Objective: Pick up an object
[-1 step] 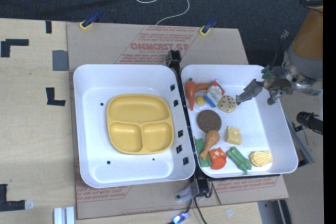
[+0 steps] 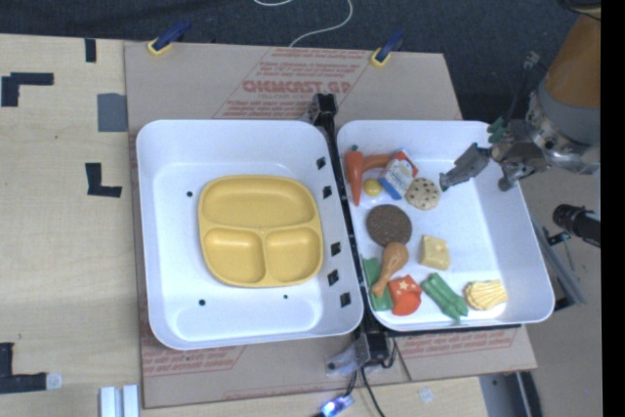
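The pincer (image 2: 484, 169) hangs wide and holds nothing, since no grasp has begun. Just beside its near finger lies the cookie (image 2: 423, 193), loose in the right bin (image 2: 508, 239), a likely first pick.

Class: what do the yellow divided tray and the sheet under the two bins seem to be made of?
Yellow divided tray: probably moulded plastic, matte to satin, with an even colour and rounded compartments. Sheet under the bins: likely cardboard, dull brown with red printing.
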